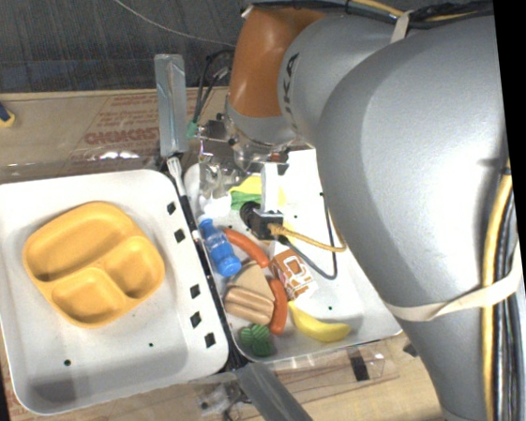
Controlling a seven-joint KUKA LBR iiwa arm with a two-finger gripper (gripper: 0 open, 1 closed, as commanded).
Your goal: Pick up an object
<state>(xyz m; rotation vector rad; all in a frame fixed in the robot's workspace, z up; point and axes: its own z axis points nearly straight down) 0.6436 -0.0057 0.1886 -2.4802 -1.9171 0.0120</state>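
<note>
— Gripper (214, 175) position?
— Low over the right bin's (352, 310) far end, near a blue bottle (217, 248). Open or closed, I cannot tell.
— Other objects?
— Banana (319, 324), orange carrot (248, 246), wooden block (248, 301) there; yellow divided tray (93, 261) in the left bin (38, 386).

two white bins (7, 281), one yellow tray (94, 262), one banana (321, 325), one blue bottle (218, 249)

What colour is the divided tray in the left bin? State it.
Yellow-orange; the divided tray shows plainly in the camera view.
</note>
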